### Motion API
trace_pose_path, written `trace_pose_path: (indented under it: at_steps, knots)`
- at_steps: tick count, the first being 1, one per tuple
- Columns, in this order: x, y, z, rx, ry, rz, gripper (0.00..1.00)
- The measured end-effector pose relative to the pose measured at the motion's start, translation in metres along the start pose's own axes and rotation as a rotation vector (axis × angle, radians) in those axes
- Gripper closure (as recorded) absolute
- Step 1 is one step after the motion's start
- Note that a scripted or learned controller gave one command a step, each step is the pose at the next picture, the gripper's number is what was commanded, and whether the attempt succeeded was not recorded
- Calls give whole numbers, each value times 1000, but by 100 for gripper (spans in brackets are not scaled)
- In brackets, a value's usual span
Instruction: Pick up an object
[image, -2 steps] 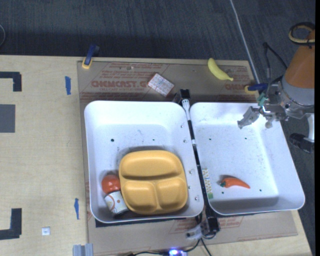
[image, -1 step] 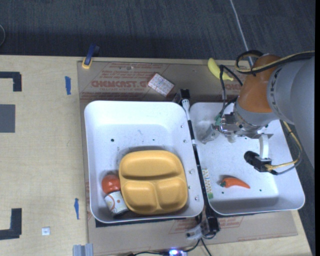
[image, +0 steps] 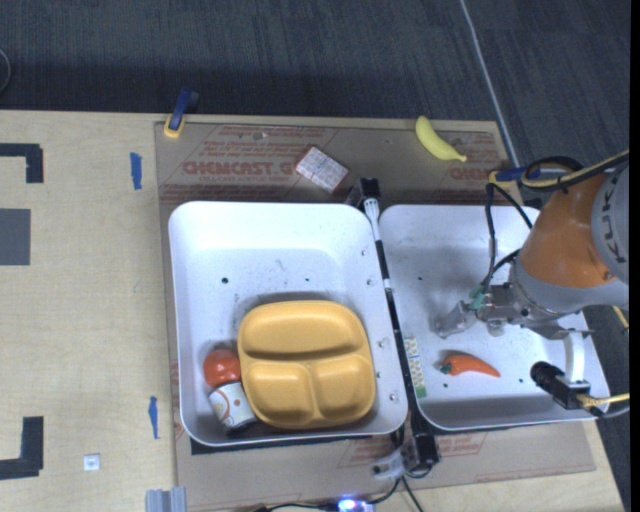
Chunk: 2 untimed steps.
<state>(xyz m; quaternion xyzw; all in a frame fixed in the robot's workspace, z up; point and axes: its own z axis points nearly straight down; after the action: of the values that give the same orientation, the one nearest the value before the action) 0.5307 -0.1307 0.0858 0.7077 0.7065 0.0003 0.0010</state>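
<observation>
Across the tabletop (image: 80, 300) sit two shallow white bins side by side. Largest of their contents is the yellow divided tray (image: 304, 362), lying in the left bin (image: 270, 235) toward its near edge, with a small red-and-white object (image: 226, 385) tucked against the tray's left side. My arm (image: 575, 245) reaches over the right bin (image: 440, 235), and my tool (image: 470, 312) hangs low above that bin's floor, roughly in its middle; whether it is spread or pressed together I cannot tell. The orange toy carrot (image: 470, 366) lies in the same bin, just beside my tool and toward the near edge, apart from it. Its long axis runs roughly left to right, with the green tip at the left end. I judge the carrot the likeliest target: my next move calls for a short shift toward the near edge, then closing across its narrow width. Beyond the bins rest a small patterned block (image: 321, 169) and a toy banana (image: 438, 140).
</observation>
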Motion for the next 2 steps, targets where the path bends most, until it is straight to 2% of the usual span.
trace_pose_path:
  at_steps: [1, 2]
  knots:
    - [37, -51, 0, -1, 2, -2, 0]
    - [37, -49, -10, -6, 1, -1, 100]
